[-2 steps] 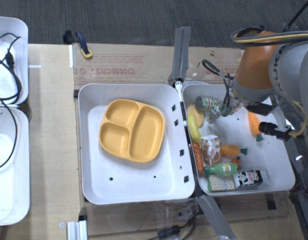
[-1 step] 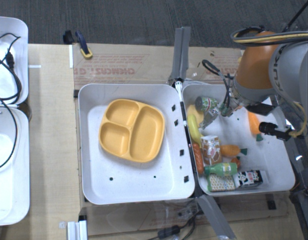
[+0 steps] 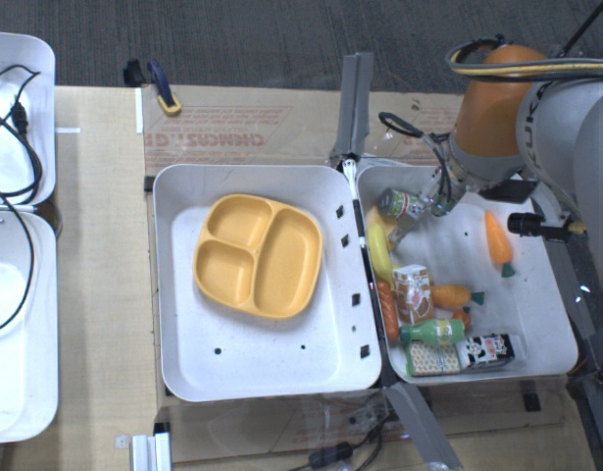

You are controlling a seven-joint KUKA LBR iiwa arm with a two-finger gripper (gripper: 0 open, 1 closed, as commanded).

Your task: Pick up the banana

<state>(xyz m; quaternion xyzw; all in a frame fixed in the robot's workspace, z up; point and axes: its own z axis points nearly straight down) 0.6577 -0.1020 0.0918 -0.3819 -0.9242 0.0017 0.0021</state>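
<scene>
The banana (image 3: 379,247) lies lengthwise along the left wall of the right bin (image 3: 536,307), yellow with a greenish upper end. My gripper (image 3: 419,216) hangs low over the upper left part of that bin, just right of the banana's upper end and apart from it. A small green and red can (image 3: 399,202) lies right beside the gripper on its upper left. The grey arm with its orange band (image 3: 499,106) reaches in from the upper right.
The right bin also holds an orange carrot (image 3: 496,237), a second carrot (image 3: 450,295), a small jar (image 3: 412,293), a green bottle (image 3: 434,332) and a dark carton (image 3: 489,350). A yellow divided plate (image 3: 258,255) lies in the left bin (image 3: 183,351).
</scene>
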